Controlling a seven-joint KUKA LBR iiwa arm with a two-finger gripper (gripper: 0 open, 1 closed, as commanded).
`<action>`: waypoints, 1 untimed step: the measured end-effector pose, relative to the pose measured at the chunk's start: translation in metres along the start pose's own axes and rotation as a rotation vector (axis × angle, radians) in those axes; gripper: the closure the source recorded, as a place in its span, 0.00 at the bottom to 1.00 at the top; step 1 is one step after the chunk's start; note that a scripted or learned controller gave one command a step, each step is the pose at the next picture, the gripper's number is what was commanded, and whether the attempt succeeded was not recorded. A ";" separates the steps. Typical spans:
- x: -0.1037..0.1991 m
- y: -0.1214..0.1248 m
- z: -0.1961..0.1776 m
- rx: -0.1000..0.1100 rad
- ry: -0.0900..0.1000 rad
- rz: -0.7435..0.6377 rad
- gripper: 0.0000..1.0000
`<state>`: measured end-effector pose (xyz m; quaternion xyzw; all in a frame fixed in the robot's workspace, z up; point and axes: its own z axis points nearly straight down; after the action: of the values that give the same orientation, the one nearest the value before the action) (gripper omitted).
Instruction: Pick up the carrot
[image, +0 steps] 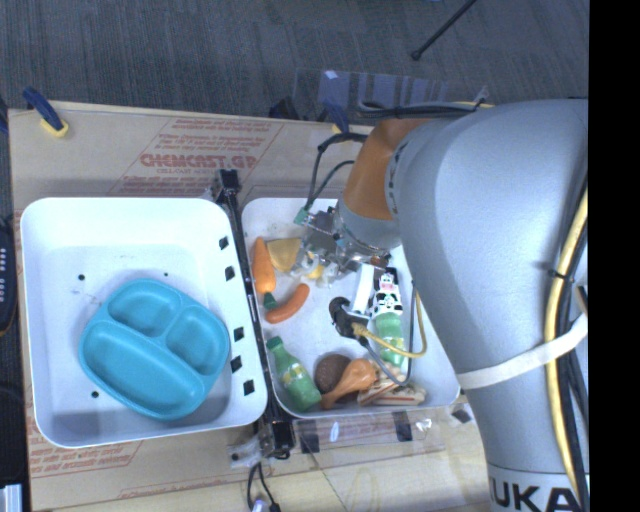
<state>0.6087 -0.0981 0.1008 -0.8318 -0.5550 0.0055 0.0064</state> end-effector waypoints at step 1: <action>0.059 -0.017 -0.093 -0.009 0.005 0.445 1.00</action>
<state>0.6174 -0.0376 0.1935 -0.9339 -0.3576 0.0021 0.0026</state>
